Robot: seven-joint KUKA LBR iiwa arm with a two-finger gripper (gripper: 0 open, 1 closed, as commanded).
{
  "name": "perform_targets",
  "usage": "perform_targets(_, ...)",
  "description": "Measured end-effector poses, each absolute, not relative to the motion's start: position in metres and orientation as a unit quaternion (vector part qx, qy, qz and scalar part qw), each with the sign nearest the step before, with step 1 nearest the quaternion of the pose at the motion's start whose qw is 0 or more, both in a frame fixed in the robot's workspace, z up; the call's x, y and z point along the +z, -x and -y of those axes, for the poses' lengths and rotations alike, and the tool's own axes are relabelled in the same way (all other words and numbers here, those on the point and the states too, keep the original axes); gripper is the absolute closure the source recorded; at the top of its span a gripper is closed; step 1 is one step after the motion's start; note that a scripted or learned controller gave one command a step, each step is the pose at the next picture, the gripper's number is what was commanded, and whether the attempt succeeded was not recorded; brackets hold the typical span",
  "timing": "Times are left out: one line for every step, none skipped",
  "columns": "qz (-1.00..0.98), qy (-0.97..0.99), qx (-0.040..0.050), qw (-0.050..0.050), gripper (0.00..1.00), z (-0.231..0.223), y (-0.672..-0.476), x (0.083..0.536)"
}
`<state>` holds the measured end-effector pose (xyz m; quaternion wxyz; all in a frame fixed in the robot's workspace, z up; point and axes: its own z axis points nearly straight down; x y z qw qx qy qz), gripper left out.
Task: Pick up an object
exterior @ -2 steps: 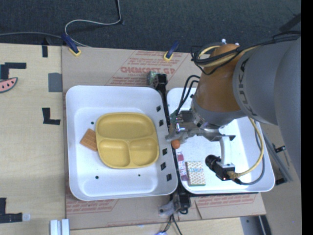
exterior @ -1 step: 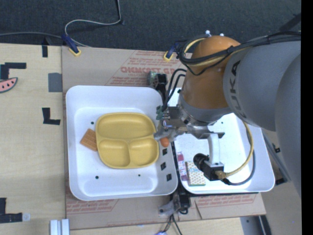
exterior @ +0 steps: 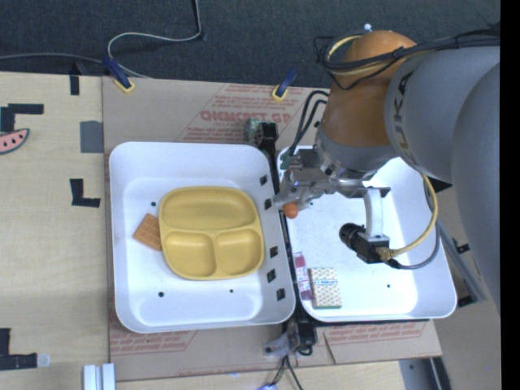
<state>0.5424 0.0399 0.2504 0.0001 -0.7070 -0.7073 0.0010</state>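
My gripper hangs low over the left edge of the right bin, under the grey arm and its orange band. A small orange object sits right below the gripper's tip, against the wall between the bins; whether it is gripped cannot be told. In the right bin's near left corner lie a small green and white box and a thin pink packet. The left bin holds a yellow divided plate with a brown cracker-like piece tucked under its left edge.
The arm and a black cable fitting cover much of the right bin's middle and back. Both bins rest on a cardboard sheet held by yellow and blue clamps. A cable loops across the dark floor behind.
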Motion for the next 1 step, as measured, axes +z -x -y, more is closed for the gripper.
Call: perform_targets(0.707, 0.707, 0.0009, 0.001, 1.00, -0.0399, -0.4834, 0.2444)
